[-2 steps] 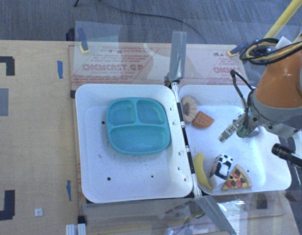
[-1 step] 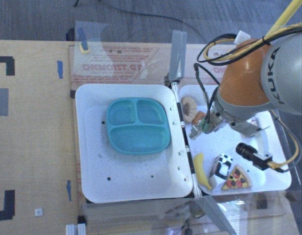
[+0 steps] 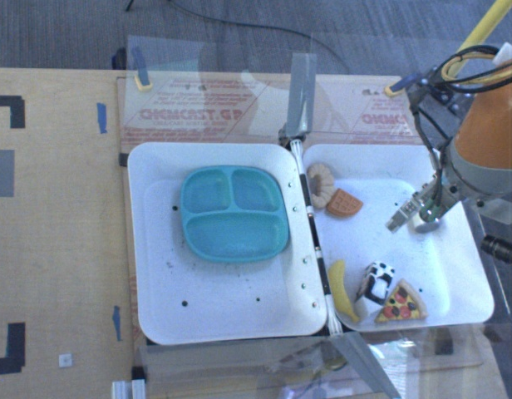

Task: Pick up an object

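Teal and divided into three sections, a plate (image 3: 234, 214) sits in the left bin (image 3: 148, 306). In the right bin (image 3: 464, 302), a beige doughnut (image 3: 322, 183) lies touching an orange wedge (image 3: 345, 204) by the divider, while a banana (image 3: 342, 290), a black-and-white toy (image 3: 376, 283) and a pizza slice (image 3: 401, 302) cluster along the near edge. The gripper (image 3: 403, 216) hovers over bare bin floor right of the wedge, fingers slightly parted, gripping nothing.
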Robot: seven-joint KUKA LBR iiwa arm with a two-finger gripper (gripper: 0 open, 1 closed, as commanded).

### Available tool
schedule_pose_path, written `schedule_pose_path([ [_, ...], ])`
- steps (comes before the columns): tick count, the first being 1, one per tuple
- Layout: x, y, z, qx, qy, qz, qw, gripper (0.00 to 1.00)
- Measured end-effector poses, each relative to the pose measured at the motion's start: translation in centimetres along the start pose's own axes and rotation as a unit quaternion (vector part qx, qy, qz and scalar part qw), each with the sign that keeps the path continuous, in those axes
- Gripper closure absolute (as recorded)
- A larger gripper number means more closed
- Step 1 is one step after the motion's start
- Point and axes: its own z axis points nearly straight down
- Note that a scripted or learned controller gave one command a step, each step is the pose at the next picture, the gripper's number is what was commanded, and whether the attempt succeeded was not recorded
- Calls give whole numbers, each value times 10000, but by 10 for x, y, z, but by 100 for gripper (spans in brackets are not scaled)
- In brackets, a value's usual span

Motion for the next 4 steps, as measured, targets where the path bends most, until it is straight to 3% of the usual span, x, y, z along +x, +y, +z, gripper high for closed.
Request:
schedule_pose_path([
  [1,52,60,32,11,22,-325,9995,100],
  [2,-25,37,98,8,13,-6,10000,100],
  [3,-25,38,98,8,14,-8,10000,0],
  [4,-31,70,126,-24,-20,812,9967,0],
])
